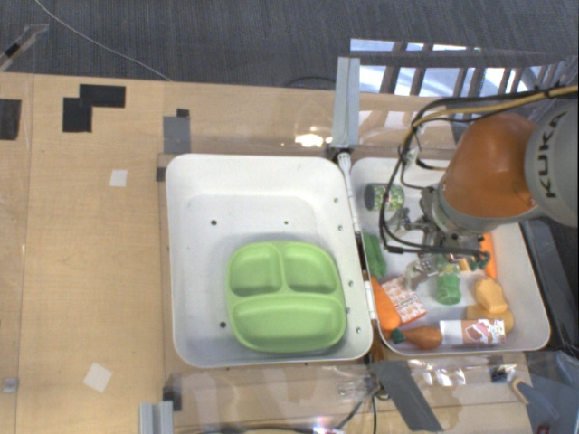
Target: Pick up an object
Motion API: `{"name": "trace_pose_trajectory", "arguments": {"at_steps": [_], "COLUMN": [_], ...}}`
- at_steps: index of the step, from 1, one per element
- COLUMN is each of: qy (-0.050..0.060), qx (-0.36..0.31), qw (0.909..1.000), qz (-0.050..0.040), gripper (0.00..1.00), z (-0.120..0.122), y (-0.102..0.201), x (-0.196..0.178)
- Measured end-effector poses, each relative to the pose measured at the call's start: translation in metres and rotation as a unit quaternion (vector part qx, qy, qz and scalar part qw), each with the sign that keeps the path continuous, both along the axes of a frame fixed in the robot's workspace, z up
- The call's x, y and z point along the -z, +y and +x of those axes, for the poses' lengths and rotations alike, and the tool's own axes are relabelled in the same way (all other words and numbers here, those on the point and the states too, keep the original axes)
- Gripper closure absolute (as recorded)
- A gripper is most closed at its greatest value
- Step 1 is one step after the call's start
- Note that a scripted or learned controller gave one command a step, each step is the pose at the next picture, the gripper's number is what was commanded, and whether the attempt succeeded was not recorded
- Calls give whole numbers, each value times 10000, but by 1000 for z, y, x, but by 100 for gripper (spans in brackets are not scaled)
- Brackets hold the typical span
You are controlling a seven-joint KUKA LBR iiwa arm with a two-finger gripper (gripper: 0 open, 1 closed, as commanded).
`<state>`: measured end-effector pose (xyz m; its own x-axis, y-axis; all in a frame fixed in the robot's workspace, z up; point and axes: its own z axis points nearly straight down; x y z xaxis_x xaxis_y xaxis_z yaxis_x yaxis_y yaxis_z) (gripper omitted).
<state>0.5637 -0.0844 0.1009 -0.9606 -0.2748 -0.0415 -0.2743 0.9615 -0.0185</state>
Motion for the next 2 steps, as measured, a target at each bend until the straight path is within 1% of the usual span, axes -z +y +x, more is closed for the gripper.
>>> {"name": "trace_pose_trajectory", "arguments": {"at_steps": [1,2], "qy": [440,161], "qx": [-2,-138], "qw": [9990,9998], "qz": [70,14], "gripper": [0,0], "z": [88,38], "y": [-32,-90], "x": [13,11]}}
